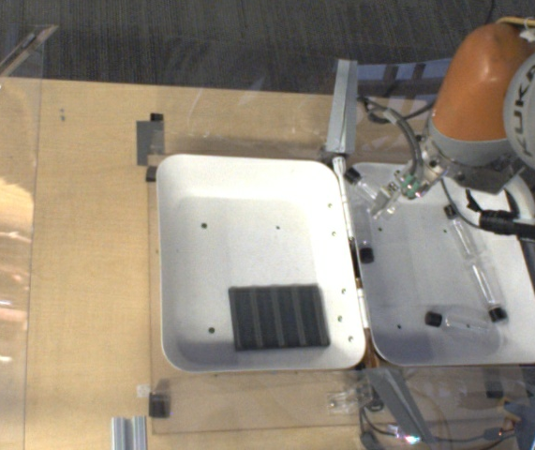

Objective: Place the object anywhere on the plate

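Clear, likely light and slippery, the tube [474, 262] is lying right of the plate [277, 317], inviting a mid-length grasp; I cannot tell the gripper's [394, 193] state.

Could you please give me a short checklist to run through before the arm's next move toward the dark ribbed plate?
1. Dark ribbed plate lies flat in the left bin: ok.
2. Plate top is free for placing: ok.
3. Object between the gripper fingers: cannot tell; the arm covers it.
4. Arm is above the right bin, not yet over the plate: not ok.
5. Clear tubes lie in the right bin: ok.
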Action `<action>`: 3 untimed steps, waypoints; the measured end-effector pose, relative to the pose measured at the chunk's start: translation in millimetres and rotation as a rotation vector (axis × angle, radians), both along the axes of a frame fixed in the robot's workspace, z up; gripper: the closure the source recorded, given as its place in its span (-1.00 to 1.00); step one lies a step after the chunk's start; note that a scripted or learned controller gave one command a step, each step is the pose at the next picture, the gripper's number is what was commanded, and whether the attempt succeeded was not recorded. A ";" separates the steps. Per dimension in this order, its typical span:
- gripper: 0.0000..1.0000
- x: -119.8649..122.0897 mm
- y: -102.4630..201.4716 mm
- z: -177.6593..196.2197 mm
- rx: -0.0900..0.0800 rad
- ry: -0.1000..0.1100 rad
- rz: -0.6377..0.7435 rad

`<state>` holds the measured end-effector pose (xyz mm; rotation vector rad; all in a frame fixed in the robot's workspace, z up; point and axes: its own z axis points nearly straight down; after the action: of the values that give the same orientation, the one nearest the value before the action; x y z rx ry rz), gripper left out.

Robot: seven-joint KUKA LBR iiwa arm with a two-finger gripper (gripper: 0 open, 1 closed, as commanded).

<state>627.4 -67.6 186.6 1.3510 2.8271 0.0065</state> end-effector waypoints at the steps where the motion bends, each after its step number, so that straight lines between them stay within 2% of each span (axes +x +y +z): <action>1: 1.00 39.3 69.2 1.3 0.001 0.002 -0.051; 2: 1.00 42.8 133.8 4.7 0.000 -0.001 0.236; 3: 1.00 14.3 217.8 -67.6 0.001 0.005 0.200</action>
<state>641.6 150.2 119.0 1.0639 2.9527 0.0056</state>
